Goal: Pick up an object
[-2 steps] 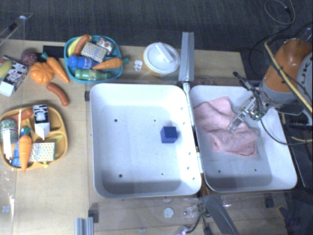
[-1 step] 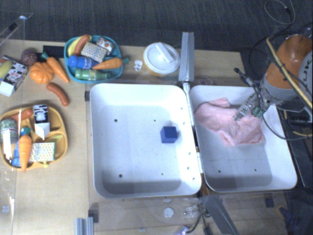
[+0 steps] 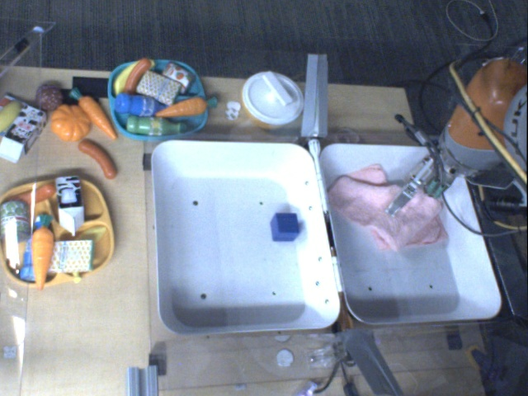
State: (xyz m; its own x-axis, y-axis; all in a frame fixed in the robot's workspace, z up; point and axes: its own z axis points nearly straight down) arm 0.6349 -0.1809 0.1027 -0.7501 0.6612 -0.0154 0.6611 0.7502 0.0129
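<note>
A small blue cube (image 3: 285, 226) sits near the middle right of the left bin (image 3: 190, 180). A crumpled pink cloth (image 3: 375, 196) lies in the upper half of the right bin (image 3: 412, 291). My gripper (image 3: 399, 203) reaches in from the right, angled down and to the left. Its tip rests on or just above the middle of the cloth. The arm's orange band (image 3: 488, 85) is at the far right.
A metal divider (image 3: 313, 97) stands between the bins at the back. Left of the bins are a blue bowl (image 3: 157, 97) of toy food, a yellow plate (image 3: 49, 229) of toys and loose toy vegetables. A white lidded tub (image 3: 272, 97) sits behind the left bin. Cables hang at the right.
</note>
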